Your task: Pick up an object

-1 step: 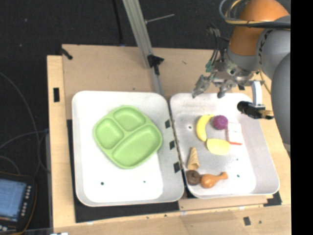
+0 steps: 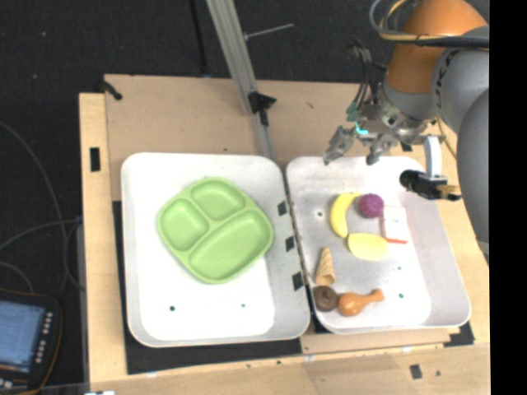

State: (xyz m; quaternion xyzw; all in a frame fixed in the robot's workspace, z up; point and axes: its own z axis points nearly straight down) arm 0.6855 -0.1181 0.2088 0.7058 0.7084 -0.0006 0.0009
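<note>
A: Gripper [image 2: 355, 149]?
B: Upper right, fingers spread, nothing between them, over right bin's [image 2: 436, 290] top edge.
A: Objects?
B: Banana [image 2: 341, 214], purple ball [image 2: 370, 205] mid-right bin. Green tray [image 2: 216, 230] in left bin [image 2: 148, 303].

No legible text or labels anywhere.

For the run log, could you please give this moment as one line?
gripper: open, above right bin's far edge | holding: nothing | banana: in bin
</note>
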